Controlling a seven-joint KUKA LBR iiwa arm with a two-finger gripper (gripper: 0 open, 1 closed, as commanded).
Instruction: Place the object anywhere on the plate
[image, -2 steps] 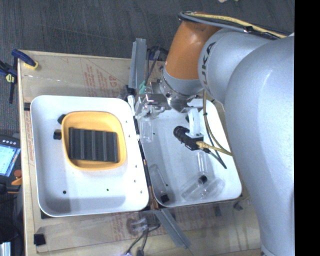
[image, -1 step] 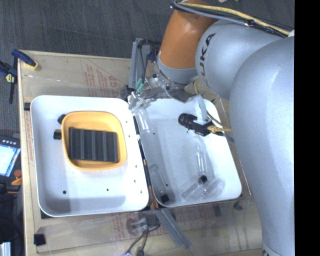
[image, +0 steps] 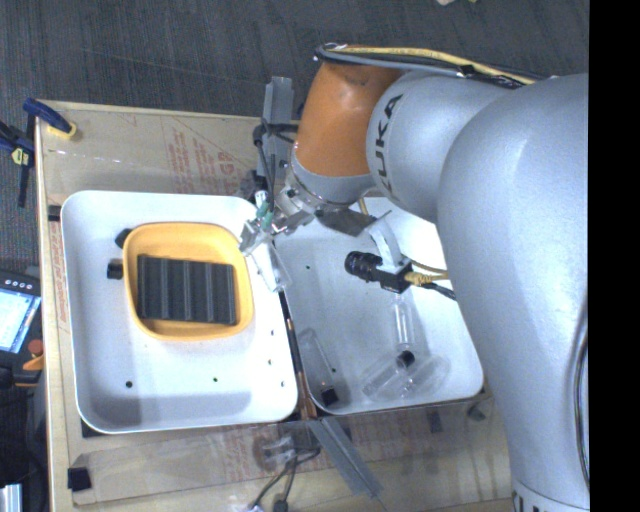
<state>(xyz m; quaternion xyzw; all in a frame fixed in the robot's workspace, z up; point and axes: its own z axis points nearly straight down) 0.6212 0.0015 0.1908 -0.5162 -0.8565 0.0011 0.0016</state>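
The pincer (image: 258, 230) hung at the end of the arm (image: 480, 150) over the wall where the two bins meet, just beside the right edge of the yellow plate (image: 185, 238). Whether it was apart or together could not be told (the wrist and its fittings crowded the tip), and nothing could be seen held in it.

The dark ridged block (image: 190, 288), which I took to be the task's object, lay flat in the middle of the plate. The plate sat toward the far side of the left bin (image: 180, 415). The block lay apart from the pincer, off toward the bin's left wall.

Judging from this, the placing looked done. The step in hand was the release or the withdrawal, and the next move called for a clean lift that would not catch the plate's rim.

In the right bin (image: 330, 290) a clear tube (image: 403, 325) lay near the near-right corner. Both bins stood on the table (image: 150, 150).
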